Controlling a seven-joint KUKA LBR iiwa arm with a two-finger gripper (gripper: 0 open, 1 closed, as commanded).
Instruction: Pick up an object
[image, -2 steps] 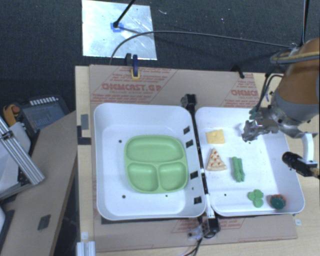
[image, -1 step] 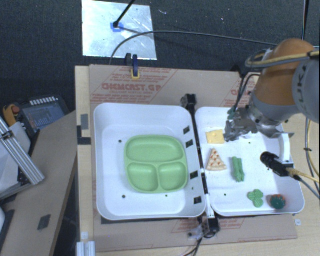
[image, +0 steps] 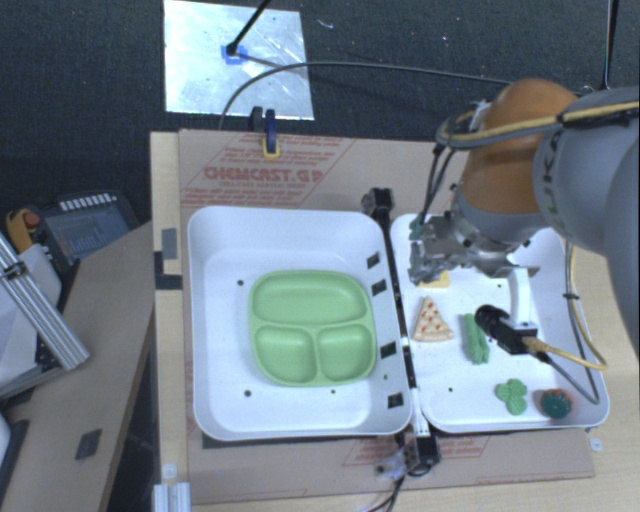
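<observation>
My gripper (image: 428, 268) hangs over the back left part of the right bin (image: 575, 300), low near the bin floor. A small pale yellow piece (image: 436, 282) lies right under its tip. A pizza slice (image: 432, 321) lies just in front of it. A green pod (image: 475, 339) rests to the right of the slice. Near the bin's front right lie a green broccoli-like piece (image: 512, 394) and a red and green round piece (image: 555, 402).
The left bin (image: 215, 300) holds a light green divided tray (image: 309, 327). A black-clipped divider (image: 390, 300) separates the two bins. The arm's bulk covers the back of the right bin. A control box (image: 85, 232) stands off the bench at left.
</observation>
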